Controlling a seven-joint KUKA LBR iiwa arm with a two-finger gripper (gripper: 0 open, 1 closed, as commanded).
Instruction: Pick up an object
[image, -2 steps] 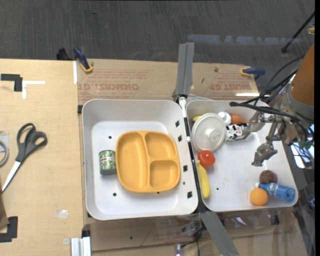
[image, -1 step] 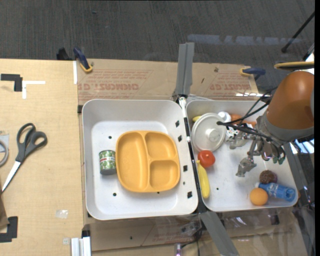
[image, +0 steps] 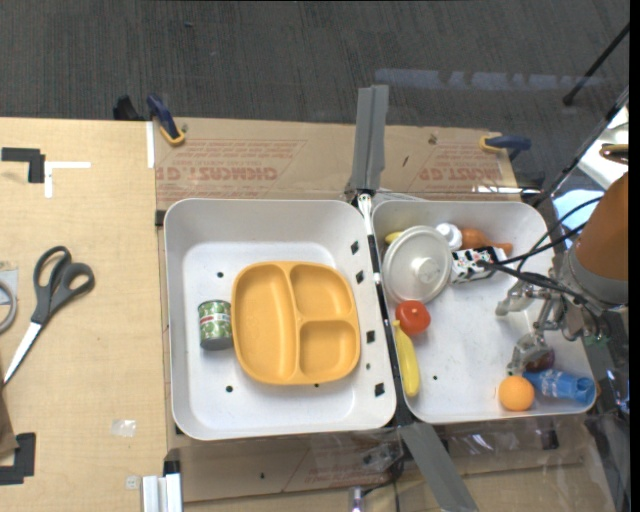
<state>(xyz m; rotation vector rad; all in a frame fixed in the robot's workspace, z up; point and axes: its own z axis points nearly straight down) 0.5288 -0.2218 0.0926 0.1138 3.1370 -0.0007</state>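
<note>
Wooden table (image: 90, 400) bears two white bins. Left bin (image: 190, 400): yellow divided plate (image: 297, 322), green can (image: 214, 324). Right bin (image: 470, 395): claw (image: 532, 340) low near orange ball (image: 516, 393), blue bottle (image: 565, 386); finger state cannot tell.

arm (image: 608, 240) cut off at right edge

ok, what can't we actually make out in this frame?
- end effector, camera view: fingers lost among the arm's metal parts and cables; open or shut unclear.
- Dark object under it: too small and shadowed to identify, contact unclear.
- Items behind the white lid: black-and-white thing and orange piece partly hidden.
- Blue object: near the right bin's corner, blurred.
- Green can: label too small.
</note>
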